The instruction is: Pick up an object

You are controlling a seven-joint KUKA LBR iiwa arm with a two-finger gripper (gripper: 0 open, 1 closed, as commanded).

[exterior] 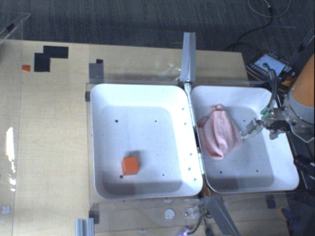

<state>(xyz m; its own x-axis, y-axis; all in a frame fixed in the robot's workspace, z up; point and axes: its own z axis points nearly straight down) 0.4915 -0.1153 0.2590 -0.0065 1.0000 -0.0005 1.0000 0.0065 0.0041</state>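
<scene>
While I watch the overhead camera, my arm (301,95) comes in from the right and is cut off at the frame edge, so I see little beyond the orange band and the wrist. My gripper (249,129) hangs low over the right bin (283,181), its tips just beside the right edge of a pink cloth (219,131). The fingers are thin and blurred against the white floor, and I cannot tell whether they are spread or closed; nothing shows between them. That cloth lies crumpled in the right bin's left half, close to the wall shared with the left bin (106,132). Room to its right and toward the near wall looks open. Over in the left bin, a small orange block (130,165) sits near the front-left corner, well apart from every wall but the near one, with bare floor all around.
</scene>
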